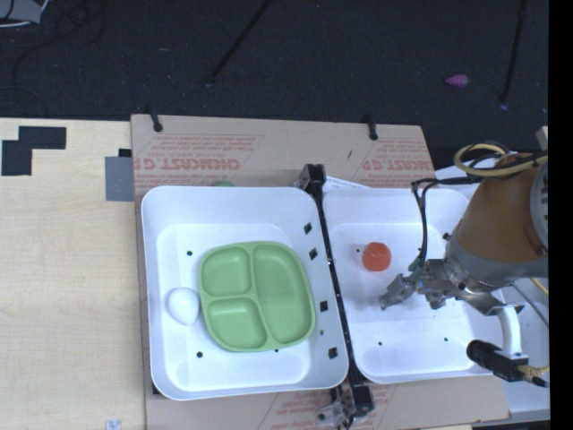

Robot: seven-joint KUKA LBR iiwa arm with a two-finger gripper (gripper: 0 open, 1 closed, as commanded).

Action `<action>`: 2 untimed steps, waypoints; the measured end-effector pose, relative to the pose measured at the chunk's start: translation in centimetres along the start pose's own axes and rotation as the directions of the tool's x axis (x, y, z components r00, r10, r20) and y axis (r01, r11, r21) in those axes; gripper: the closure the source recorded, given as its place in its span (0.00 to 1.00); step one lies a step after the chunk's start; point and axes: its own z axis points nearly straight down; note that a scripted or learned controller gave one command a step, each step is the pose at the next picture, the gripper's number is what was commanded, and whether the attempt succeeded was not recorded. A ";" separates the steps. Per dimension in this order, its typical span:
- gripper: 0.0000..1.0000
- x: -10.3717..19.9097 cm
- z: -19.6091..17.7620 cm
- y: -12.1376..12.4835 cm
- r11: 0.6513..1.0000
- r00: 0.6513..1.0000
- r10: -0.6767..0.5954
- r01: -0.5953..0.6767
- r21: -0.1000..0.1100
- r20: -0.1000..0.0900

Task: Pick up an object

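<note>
two white bins sit side by side on a cardboard-covered bench. nearest, the gripper (397, 291) hangs low in the right bin (403, 356), fingers slightly apart, clamping nothing. just beyond it lies an orange ball (376, 256). the left bin (170, 213) holds a green divided plate (256, 295) and a white egg (183, 305) beside it.

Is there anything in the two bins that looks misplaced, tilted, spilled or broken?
Nothing stands out. The green divided plate lies flat in the left bin with a white ball beside it. The orange object sits alone in the right bin.
</note>
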 end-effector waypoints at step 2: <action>1.00 0.1 4.2 0.9 1.000 1.000 0.008 -0.008 -0.003 0.000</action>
